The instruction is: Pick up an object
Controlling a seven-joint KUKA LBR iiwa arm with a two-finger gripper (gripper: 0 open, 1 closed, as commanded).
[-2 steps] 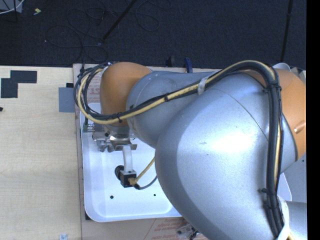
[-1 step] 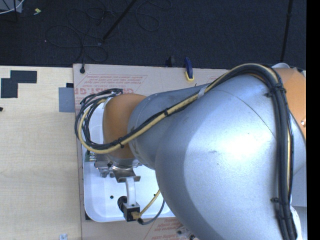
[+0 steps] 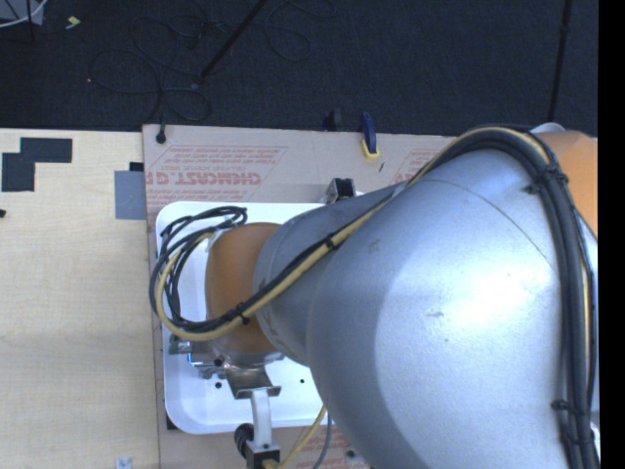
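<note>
While the grey arm [image 3: 439,301] is reaching in from the right and hanging low over the white bin [image 3: 186,410], I am standing here guessing at most of what matters. Its bulk is covering nearly the whole bin, so the object to be picked is lying hidden somewhere beneath it, and I cannot tell where. The jaws are pointing down near the bin's front edge, below the orange band [image 3: 232,274], but I cannot tell whether they are apart or together, and nothing is showing between them.

That is what is worrying me. If the program is closing on a spot where nothing lies, the arm is going to lift away with nothing. So close to the bin's front wall, the jaws are also risking a knock against the rim, or pushing an object into the corner where they cannot get around it.

The black cables [image 3: 181,252] are looping loosely out past the wrist over the bin's left side, and a twist of the wrist could be dragging them across the rim or snagging them.

The bin is sitting on a cardboard sheet [image 3: 225,169] on the tabletop [image 3: 68,311], so a hard push might be shifting it.
</note>
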